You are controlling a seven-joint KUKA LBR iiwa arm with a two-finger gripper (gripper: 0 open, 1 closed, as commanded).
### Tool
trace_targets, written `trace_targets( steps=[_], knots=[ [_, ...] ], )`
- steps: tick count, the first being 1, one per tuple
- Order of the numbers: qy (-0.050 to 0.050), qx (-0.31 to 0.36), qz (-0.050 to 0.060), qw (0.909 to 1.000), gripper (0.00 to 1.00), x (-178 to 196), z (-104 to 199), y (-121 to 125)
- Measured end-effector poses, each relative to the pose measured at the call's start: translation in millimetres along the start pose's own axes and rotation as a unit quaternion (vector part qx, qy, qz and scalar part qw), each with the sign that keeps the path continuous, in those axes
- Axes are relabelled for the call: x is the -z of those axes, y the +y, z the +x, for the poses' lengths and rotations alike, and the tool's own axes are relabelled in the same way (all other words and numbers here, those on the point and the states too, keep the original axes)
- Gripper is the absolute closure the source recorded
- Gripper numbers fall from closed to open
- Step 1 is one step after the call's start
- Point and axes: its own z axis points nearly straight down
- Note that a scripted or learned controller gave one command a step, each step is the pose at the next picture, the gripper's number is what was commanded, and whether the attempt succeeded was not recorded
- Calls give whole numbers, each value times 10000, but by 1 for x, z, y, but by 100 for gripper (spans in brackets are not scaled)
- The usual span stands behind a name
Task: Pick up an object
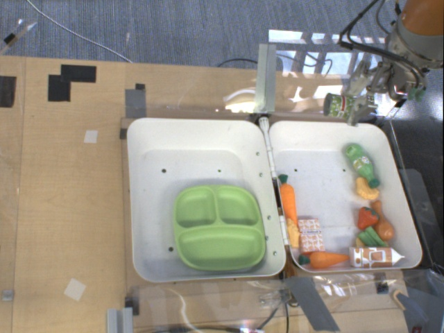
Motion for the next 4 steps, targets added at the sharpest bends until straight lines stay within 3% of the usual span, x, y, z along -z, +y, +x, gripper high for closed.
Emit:
trace_targets(
  steps=[1, 2, 3, 4],
  knots=[
    [-63, 14, 0, 10000, 100, 14, -2, 2],
    [15, 23, 3, 10000, 100, -16, -5, -38],
    [-57, 45, 2, 10000, 100, -1, -8, -35],
    [-4, -137, 1, 9999, 100, -7, -7, -55]
  ],
)
